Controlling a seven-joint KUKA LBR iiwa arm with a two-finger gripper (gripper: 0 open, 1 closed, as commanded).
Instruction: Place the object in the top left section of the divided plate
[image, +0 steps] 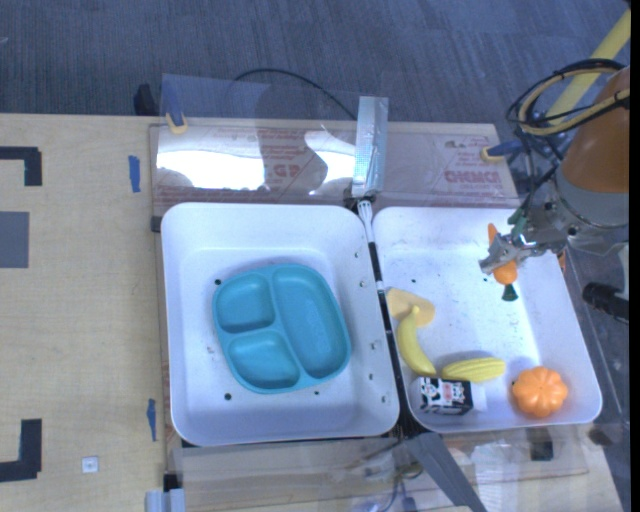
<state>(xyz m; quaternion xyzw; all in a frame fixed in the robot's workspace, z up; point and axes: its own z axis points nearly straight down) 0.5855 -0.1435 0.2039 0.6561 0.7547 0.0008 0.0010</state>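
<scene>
gripper (507, 262) sits over the upper right part of the right bin (440, 245), arm (590, 160) coming in from the right edge with its orange band visible above the wrist. a small carrot (504, 268), orange with a dark green tip pointing down, is at the gripper tips; it looks pinched between the fingers, so gripper reads as closed on the carrot. can't tell from this angle whether the carrot is lifted off the bin floor or touching it

left bin (190, 330) holds the divided plate (282, 327), teal, roughly centred and turned a bit. it has two small sections on its left side, one above the other, and one long section on its right. the carrot is well apart from the plate, in the other bin, across the wall between the two bins

rest of right bin, all along the lower part: banana (410, 335) near the left wall, curved, upper end near the divider; corn cob (474, 369) lying just beside the banana's lower end; small black and white carton (446, 396) just below those two, touching or nearly touching the banana; small orange pumpkin (540, 391) in the lower right corner, apart from the corn

clear plastic sheet (260, 160) with a grey taped strip lies behind both bins on the tabletop (70, 300). yellow and black cables (560, 95) loop above the arm at top right
</scene>
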